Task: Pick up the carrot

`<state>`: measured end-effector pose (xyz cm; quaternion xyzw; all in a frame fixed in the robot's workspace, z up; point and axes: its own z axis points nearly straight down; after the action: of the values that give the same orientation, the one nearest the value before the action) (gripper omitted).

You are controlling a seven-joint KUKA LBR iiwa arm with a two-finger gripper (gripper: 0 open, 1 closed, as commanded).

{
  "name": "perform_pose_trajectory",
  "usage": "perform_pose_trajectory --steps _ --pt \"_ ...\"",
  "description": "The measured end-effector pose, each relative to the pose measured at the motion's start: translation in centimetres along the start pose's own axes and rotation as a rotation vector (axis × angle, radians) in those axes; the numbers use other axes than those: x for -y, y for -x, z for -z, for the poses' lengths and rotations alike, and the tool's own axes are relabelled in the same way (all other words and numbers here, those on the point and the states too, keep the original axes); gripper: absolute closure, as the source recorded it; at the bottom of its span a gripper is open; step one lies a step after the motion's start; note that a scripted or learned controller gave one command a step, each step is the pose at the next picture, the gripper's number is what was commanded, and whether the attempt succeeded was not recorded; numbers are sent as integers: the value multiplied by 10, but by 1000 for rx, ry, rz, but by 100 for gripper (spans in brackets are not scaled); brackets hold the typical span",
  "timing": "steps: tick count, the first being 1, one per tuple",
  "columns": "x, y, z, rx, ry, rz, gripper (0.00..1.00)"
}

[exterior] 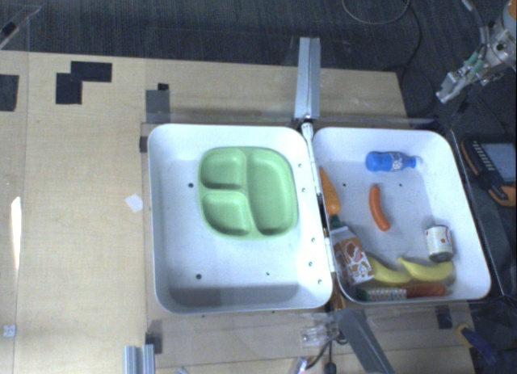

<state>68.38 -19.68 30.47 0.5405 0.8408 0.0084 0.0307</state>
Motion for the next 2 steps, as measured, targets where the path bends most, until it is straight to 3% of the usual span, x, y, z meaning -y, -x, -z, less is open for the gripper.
perform_pose_trajectory --steps 1,2 --pt "-3 1 14 7 8 4 100" --pt "19 -1 -64 -29 -50 -396 100"
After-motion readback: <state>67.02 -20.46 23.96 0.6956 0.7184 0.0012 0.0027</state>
